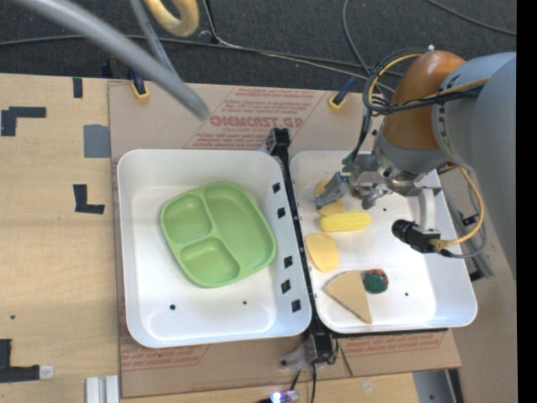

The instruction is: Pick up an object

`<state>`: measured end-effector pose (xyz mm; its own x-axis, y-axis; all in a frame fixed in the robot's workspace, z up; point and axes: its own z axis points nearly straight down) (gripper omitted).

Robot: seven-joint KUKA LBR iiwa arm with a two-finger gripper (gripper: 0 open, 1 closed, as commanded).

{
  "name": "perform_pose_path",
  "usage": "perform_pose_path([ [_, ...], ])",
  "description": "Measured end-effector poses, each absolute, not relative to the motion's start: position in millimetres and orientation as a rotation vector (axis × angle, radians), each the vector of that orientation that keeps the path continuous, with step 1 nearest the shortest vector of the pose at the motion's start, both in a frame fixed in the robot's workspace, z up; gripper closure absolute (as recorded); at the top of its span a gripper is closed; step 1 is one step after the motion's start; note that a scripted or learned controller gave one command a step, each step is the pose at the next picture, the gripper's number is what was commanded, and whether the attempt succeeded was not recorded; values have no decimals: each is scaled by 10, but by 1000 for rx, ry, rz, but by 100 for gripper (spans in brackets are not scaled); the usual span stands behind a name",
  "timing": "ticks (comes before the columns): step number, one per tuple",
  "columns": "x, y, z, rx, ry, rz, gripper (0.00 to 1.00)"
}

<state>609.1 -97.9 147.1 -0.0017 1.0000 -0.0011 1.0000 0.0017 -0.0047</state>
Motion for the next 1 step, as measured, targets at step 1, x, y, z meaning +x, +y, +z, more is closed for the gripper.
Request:
perform_pose_path([
  [1,6177,-984,896,-2217,-2223,6,0],
])
